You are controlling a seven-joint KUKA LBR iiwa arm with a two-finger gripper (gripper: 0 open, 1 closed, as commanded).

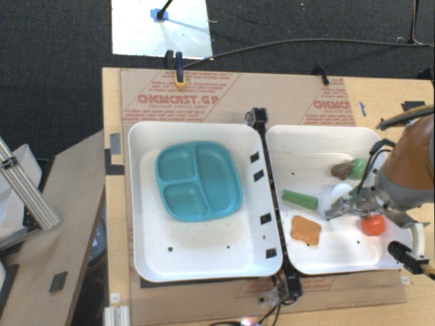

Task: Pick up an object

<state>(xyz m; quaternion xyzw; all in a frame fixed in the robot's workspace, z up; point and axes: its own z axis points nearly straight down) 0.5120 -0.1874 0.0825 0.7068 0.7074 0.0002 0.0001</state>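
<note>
Claw (338, 211) low in right bin (299, 151), spread of fingers impossible to tell. Green block (300, 199) just left of tip, long axis left-right; orange piece (306, 230) nearer, red ball (372, 225) to its right.

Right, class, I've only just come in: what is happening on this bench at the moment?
A grey and orange robot arm reaches into the right bin, its pincer low among small items: a green block, an orange piece, a red ball. Nothing is visibly gripped. The left bin holds a teal divided plate.
</note>
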